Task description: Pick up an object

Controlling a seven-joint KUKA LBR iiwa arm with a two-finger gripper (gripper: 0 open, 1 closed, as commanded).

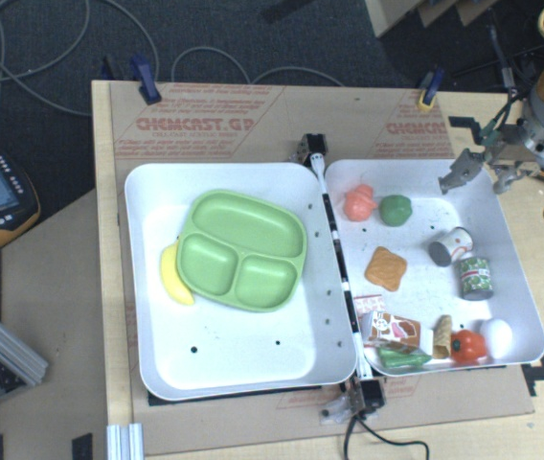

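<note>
My gripper [480,174] hangs over the far right corner of the right bin [521,286], its two fingers spread open with nothing between them. Below it in that bin lie a pink lump [358,203], a green ball [396,209], an orange-brown piece [386,268], a grey and white cylinder [449,247] and a small green can [475,278]. Along the near edge are a snack packet [388,327], a green vegetable [404,358], a small brown bottle [442,336], a red tomato [465,346] and a white egg [497,335].
The left bin [224,362] holds a green divided plate [243,250] with a yellow banana [174,274] against its left side. Blue clamps [144,77] [431,88] pin the board's far edge. Cables lie on the floor behind.
</note>
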